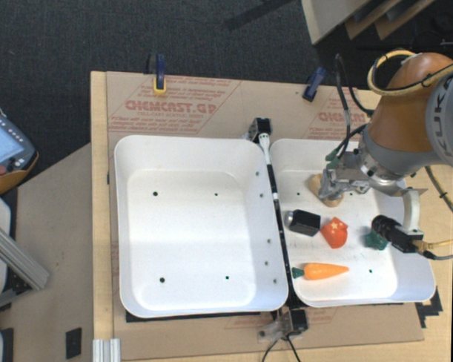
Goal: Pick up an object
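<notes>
Four objects in right bin [412,283]: carrot [323,272], red piece [334,232], black block [304,221], tan item [316,184]. End effector [334,189] beside tan item, spread cannot tell. Descend centred, close gently.

Bright, even overhead light; soft shadows; mild glare off the white bins [138,155]; focus sharp.
</notes>
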You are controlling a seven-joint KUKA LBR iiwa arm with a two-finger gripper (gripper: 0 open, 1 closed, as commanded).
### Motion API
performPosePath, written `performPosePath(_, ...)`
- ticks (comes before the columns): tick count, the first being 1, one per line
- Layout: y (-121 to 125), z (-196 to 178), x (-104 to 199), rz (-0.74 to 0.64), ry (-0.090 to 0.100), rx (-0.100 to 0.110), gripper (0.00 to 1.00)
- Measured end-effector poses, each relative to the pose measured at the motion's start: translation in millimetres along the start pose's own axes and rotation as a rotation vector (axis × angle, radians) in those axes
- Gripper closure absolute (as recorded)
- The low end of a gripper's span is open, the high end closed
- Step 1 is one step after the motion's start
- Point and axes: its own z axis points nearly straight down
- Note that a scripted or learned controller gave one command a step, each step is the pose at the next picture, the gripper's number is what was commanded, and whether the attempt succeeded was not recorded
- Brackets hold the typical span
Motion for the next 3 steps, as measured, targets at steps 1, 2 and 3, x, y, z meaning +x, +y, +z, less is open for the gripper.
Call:
performPosePath(1,-22,-127,74,-0.004,0.002,-0.008,1.0)
performPosePath(2,-62,-102,84,0.004,0.001,0.01,1.0)
performPosePath(3,-33,-167,120,0.0,0.0,-0.005,1.0)
